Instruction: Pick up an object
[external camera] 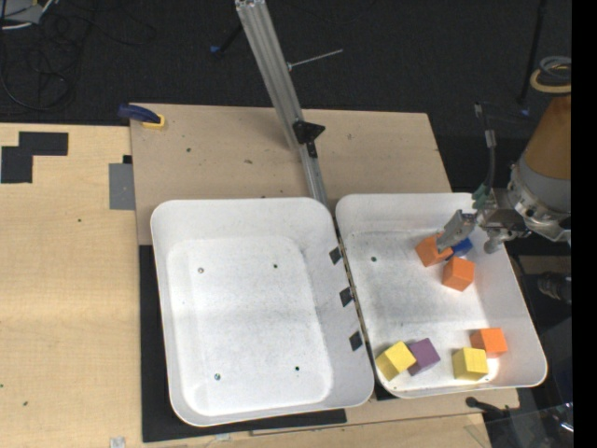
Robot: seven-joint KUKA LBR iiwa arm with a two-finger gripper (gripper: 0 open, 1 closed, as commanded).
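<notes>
My metal claw (474, 232) hangs over the right white plastic bin (410, 215) on the tan wooden bench (65, 269). I cannot tell its grip. The room behind is dark.

1. Aluminium rail (280, 82) slants across the bench (65, 269), behind the bins.
2. Blue-yellow clamp (142, 115) at board corner.
3. Black and grey patches (33, 152) on bench left.

Two orange blocks (457, 273) plus a small blue piece (461, 246) mid-right of frame. Yellow (395, 357), purple (423, 353), yellow (469, 363), orange (490, 342) blocks clustered lower right.
</notes>
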